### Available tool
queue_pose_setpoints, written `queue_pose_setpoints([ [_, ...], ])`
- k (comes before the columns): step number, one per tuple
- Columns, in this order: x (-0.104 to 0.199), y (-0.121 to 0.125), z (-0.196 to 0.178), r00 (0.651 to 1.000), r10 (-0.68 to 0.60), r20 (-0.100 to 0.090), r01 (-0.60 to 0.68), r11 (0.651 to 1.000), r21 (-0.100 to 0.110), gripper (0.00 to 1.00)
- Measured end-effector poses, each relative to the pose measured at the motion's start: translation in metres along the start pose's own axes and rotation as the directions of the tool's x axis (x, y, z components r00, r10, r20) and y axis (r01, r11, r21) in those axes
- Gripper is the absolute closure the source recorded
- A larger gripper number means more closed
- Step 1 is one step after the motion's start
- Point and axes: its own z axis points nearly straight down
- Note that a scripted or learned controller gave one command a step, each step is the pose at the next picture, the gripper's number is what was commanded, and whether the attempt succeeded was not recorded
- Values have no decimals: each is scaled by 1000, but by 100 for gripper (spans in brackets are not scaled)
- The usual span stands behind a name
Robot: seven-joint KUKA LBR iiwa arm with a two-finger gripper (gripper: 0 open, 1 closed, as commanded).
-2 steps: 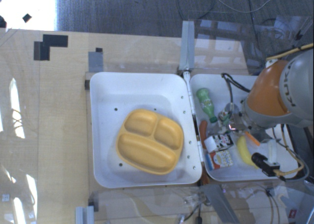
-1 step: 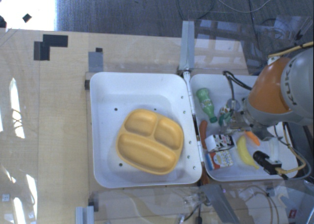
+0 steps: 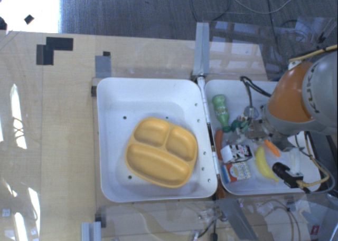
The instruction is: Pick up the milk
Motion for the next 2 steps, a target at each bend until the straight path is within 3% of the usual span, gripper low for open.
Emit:
queue_pose_setpoints([
  [1,11,-8,9,837,547,2,-547,837,1,0],
  [2,-5,100,-85,860,510,9,-510,860,10,0],
])
